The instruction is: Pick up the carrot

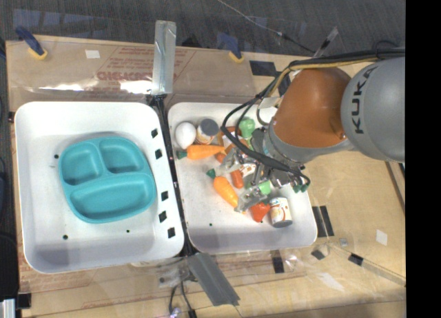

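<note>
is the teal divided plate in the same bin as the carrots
No, the teal plate lies in the left bin, while the carrot lies in the right bin.

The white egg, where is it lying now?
In the camera view, the white egg lies in the right bin, at its far-left corner, just above an orange carrot and left of a small can.
</note>
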Action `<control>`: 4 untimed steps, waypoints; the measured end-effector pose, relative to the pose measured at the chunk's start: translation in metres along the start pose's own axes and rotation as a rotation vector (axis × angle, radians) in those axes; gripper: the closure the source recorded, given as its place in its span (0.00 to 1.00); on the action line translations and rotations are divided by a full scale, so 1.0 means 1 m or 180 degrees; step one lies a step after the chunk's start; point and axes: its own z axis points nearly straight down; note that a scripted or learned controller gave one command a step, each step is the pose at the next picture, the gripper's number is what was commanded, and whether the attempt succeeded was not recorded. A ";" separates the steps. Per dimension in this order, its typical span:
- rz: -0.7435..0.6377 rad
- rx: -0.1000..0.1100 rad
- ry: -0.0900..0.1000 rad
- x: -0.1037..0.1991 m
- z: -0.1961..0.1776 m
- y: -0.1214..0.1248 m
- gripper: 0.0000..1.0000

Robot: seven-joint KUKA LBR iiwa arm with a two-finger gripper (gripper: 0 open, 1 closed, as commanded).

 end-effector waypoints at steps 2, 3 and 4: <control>0.0025 0.0008 -0.0017 0.015 0.055 0.018 1.00; -0.0054 0.0023 -0.0042 0.007 -0.078 0.059 1.00; -0.0317 0.0010 -0.0017 0.018 0.065 0.034 1.00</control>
